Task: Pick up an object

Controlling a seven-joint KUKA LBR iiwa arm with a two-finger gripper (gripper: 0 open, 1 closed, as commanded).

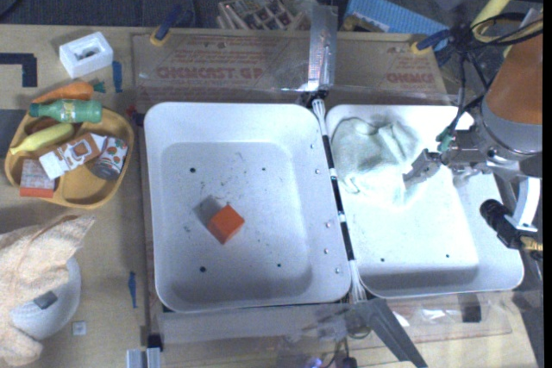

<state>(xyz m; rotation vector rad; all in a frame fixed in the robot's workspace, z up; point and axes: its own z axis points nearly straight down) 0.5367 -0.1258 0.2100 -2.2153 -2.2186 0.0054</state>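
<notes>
orange cube (227, 223), one, left bin (172, 134); one cloth (371, 152), right bin (492, 263); fingers (420, 171) state unclear.

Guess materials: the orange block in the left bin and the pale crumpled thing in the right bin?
Orange block: looks rigid, matte, with flat faces and crisp edges; plastic, foam or painted wood, can't tell which. Pale crumpled thing: soft cloth, probably a rag or towel; it lies in folds and wrinkles with no sheen.

One fixed camera above the bench, looking down at a slant, both white bins (323, 185) framed side by side, arm (517, 99) entering from the right
</notes>
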